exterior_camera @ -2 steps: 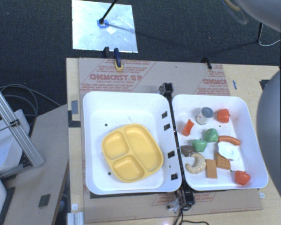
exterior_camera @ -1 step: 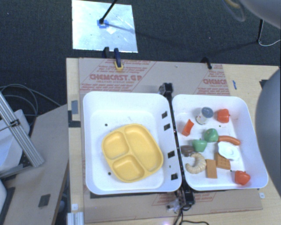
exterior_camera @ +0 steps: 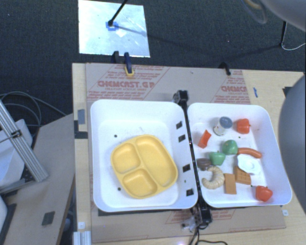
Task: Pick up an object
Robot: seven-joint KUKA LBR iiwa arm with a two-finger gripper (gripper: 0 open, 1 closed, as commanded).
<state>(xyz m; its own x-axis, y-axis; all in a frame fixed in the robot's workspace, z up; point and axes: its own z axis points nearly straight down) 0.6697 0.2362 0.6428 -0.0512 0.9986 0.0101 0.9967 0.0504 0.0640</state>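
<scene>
The right bin [exterior_camera: 272, 125] holds several toy foods. Among them are an orange wedge [exterior_camera: 204, 139], a grey and blue can [exterior_camera: 222, 125], a red-orange pepper [exterior_camera: 243, 126], two green pieces [exterior_camera: 230, 146] [exterior_camera: 217, 157], a sausage [exterior_camera: 249, 152] and a fried egg [exterior_camera: 248, 165]. A brown lump [exterior_camera: 203, 163], a beige curled piece [exterior_camera: 213, 177], a tan slab [exterior_camera: 230, 183], a waffle [exterior_camera: 242, 176] and a red tomato [exterior_camera: 263, 193] lie nearer the front. A blurred grey part of my arm [exterior_camera: 292, 124] looms over the right edge, well above the bin.
The left bin [exterior_camera: 105, 119] holds a yellow divided plate [exterior_camera: 144, 165]. Black clips line the wall between the bins [exterior_camera: 182, 139]. A shiny sheet [exterior_camera: 114, 27] lies on the floor beyond the bench. More grey arm [exterior_camera: 275, 9] crosses the top right corner.
</scene>
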